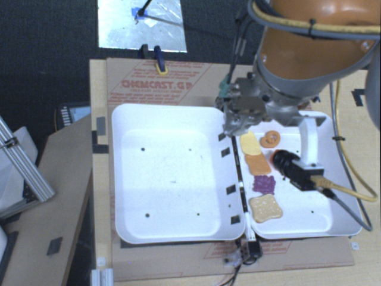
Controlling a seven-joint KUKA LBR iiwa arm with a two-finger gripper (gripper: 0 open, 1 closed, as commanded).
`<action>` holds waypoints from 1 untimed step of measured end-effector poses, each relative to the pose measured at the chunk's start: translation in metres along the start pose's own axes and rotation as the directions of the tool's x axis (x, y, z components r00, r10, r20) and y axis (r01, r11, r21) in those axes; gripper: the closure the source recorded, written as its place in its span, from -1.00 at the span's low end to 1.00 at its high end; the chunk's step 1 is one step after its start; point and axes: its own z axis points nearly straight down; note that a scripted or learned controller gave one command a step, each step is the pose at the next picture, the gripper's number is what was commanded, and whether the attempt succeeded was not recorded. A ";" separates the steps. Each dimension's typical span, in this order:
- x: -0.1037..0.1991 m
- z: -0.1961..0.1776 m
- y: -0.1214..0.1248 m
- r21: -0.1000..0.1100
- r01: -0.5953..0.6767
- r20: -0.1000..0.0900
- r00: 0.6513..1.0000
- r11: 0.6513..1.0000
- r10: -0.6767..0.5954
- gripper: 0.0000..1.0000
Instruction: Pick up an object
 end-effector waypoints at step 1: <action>0.065 -0.023 0.000 0.001 -0.001 -0.001 1.000 1.000 0.001 1.00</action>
